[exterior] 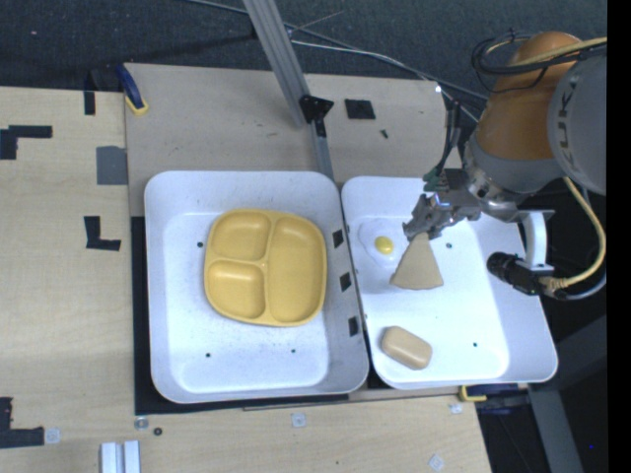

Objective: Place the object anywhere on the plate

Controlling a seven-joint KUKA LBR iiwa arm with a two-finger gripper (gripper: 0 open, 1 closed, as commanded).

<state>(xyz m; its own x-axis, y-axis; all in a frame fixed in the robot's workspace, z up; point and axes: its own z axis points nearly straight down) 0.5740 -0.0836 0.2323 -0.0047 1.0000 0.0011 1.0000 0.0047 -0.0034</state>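
a tan oblong piece (pixel 405 347) lies near the right bin's (pixel 513 363) front rim, bare floor around it. behind it a tan wedge (pixel 418 267) rises, its tip pinched between the fingers of the gripper (pixel 431 220), beside a fried egg (pixel 378 244). the yellow plate (pixel 266 266) sits mid left bin (pixel 177 294), well apart, margins free all round.

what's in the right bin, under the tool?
In the right bin: a tan wedge directly below the tool, a fried egg toy to its left, and a tan bread roll nearer the front. The wedge's tip meets the tool; the contact itself is covered.
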